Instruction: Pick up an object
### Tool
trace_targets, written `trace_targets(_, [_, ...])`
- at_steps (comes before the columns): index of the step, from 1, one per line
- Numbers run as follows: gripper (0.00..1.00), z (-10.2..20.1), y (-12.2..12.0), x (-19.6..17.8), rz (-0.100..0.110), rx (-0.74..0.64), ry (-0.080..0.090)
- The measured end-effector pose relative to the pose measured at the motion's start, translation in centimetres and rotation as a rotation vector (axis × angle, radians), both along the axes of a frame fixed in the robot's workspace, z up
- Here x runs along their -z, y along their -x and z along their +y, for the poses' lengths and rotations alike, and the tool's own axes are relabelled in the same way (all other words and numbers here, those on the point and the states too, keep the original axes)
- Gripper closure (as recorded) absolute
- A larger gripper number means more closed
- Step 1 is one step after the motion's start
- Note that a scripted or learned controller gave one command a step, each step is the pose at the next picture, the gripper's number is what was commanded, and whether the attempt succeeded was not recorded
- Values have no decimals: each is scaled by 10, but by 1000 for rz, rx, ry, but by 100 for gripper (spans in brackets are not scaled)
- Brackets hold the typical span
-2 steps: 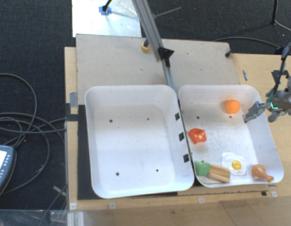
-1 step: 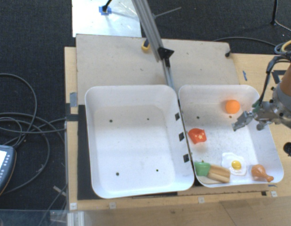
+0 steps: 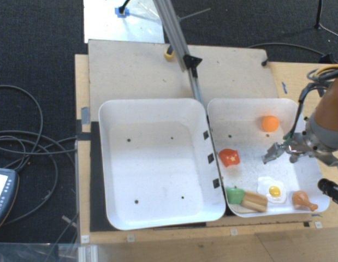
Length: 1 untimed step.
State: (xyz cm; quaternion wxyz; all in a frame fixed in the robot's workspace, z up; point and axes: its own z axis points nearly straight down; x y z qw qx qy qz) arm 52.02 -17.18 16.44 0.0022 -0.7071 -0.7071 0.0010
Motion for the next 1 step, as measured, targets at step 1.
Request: trace_targets(1, [0,3,-4,43,-2,-1,0])
